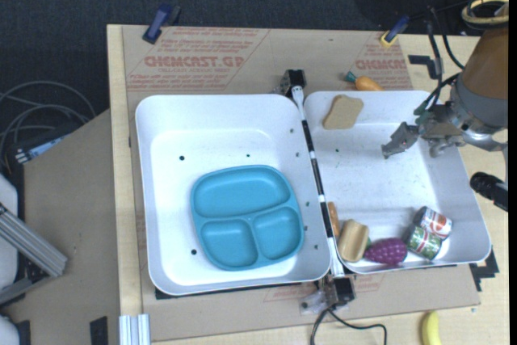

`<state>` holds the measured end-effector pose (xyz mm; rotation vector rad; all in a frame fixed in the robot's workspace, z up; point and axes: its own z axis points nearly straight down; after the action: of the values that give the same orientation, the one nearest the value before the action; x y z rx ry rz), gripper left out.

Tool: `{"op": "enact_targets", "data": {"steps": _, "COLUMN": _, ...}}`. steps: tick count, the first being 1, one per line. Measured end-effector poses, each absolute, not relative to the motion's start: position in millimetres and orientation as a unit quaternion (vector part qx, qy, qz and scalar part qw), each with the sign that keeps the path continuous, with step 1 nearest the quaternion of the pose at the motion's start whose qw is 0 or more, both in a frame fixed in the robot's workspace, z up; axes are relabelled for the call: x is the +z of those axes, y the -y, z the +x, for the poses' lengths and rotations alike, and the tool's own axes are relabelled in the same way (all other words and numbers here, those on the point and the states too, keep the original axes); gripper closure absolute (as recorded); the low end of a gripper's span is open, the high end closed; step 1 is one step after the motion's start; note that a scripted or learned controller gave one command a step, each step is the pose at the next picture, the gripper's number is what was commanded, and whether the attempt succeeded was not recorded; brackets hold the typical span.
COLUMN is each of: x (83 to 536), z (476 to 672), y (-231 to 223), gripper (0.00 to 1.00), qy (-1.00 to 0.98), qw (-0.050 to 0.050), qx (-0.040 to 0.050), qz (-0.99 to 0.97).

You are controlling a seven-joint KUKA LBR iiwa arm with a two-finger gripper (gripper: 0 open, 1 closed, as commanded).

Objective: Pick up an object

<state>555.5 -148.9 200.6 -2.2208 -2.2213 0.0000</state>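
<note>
My gripper [420,144] hangs over the upper right part of the right bin [367,174], its fingers [398,141] spread open with nothing between them. A tan slice of bread [343,111] lies in that bin's far left corner, left of the gripper. Along the bin's near edge lie a tan roll [353,239], a purple bunch of grapes [386,252] and two small cans [428,234]. A thin orange piece [332,216] rests against the divider side.
The left bin [161,133] holds a blue divided plate [245,216]. A small orange carrot [365,82] lies on the bench behind the right bin. A yellow object [430,328] sits at the bench's front edge. Cables run at far right.
</note>
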Motion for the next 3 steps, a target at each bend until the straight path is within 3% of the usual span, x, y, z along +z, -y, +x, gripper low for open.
{"op": "enact_targets", "data": {"steps": 1, "x": 161.9, "z": 619.8, "y": 95.7, "gripper": 0.0, "qy": 0.708, "qw": 0.0, "qx": -0.0009, "qz": -0.706}}
{"op": "enact_targets", "data": {"steps": 2, "x": 83.5, "z": 659.7, "y": 103.6, "gripper": 0.0, "qy": 0.707, "qw": 0.0, "qx": 0.0003, "qz": -0.707}}
{"op": "enact_targets", "data": {"steps": 3, "x": 84.8, "z": 666.6, "y": 99.8, "gripper": 0.0, "qy": 0.707, "qw": -0.001, "qx": -0.0003, "qz": -0.707}}
